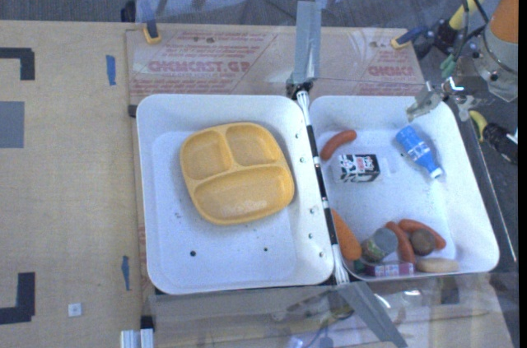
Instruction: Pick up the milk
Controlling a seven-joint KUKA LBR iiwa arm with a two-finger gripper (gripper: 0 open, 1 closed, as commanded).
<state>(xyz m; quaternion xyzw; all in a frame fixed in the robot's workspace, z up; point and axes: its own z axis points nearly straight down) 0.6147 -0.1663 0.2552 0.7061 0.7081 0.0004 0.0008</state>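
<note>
Pincer: poised at the right bin's far right corner, nothing held; spread cannot be told.
Milk: lying flat, left-centre of that bin, untouched.
Handling: judged light, stiff-sided, crushable; best taken across its narrow sides.

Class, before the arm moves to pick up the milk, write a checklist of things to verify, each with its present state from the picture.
1. Milk carton located, in the right bin: ok.
2. Space around carton: the hot dog lies close behind it but apart, the blue bottle well to the side: ok.
3. Gripper above the carton: not ok, it hovers at the bin's far right corner.
4. Fingers open: cannot tell.
5. Carton upright: not ok, it seems to lie on its side.
</note>
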